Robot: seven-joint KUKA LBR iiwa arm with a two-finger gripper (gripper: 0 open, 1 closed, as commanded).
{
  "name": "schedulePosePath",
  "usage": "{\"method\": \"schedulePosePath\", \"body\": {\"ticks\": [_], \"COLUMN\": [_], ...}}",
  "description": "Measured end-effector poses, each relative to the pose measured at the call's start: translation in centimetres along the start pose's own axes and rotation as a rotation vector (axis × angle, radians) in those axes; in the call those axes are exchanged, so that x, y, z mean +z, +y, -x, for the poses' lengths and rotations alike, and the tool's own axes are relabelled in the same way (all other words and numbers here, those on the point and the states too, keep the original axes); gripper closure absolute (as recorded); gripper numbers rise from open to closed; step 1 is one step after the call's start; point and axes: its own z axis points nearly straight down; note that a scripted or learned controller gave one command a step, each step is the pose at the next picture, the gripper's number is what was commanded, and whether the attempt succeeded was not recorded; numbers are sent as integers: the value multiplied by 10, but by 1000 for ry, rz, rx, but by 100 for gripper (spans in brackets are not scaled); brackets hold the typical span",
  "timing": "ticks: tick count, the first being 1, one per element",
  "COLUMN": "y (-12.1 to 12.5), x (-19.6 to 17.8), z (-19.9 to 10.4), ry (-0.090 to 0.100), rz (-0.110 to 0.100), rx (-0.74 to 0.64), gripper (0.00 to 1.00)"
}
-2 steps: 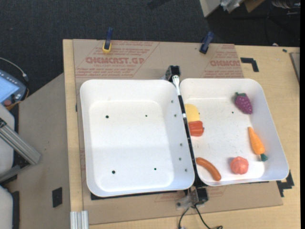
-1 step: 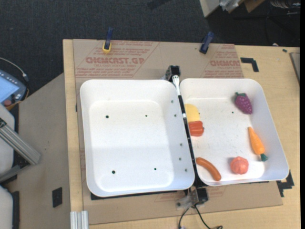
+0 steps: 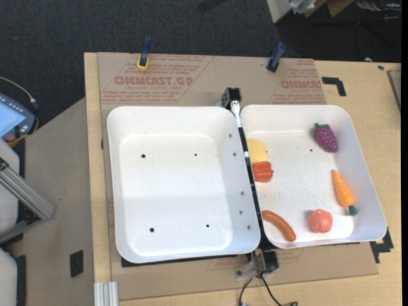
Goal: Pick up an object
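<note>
Two shallow white bins sit side by side on the cardboard-covered worktop (image 3: 191,69), and all the candidates for picking lie in the right bin (image 3: 299,123). A bunch of purple grapes (image 3: 325,137) rests near its far right corner, an orange carrot (image 3: 343,191) lies along its right wall, and a red tomato (image 3: 320,220) sits close to the near rim. A reddish sausage (image 3: 279,225) lies at a slant in the near left corner. Hard against the divider where the two bins meet, a yellow piece (image 3: 256,149) touches a red pepper (image 3: 262,171) just in front of it. The left bin (image 3: 169,116) shows its bare floor with four small dark holes. The arm and its tool are out of frame, so I cannot tell whether the tool is released or clenched. Judging from this, the task stands at its very start: nothing is lifted and an object has yet to be chosen. The next move calls for reaching in from the right and descending over one item. The grapes, carrot and tomato stand well apart from each other and look the easier targets, while the yellow piece and pepper crowd the bin wall and each other, which may foul the approach.
</note>
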Motion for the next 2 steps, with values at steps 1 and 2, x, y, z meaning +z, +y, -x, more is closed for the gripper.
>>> {"method": "schedulePosePath", "body": {"ticks": [1, 2], "y": [0, 0], "x": [0, 0], "z": [-4, -7], "ry": [0, 0], "rz": [0, 1], "rx": [0, 1], "gripper": [100, 100]}}
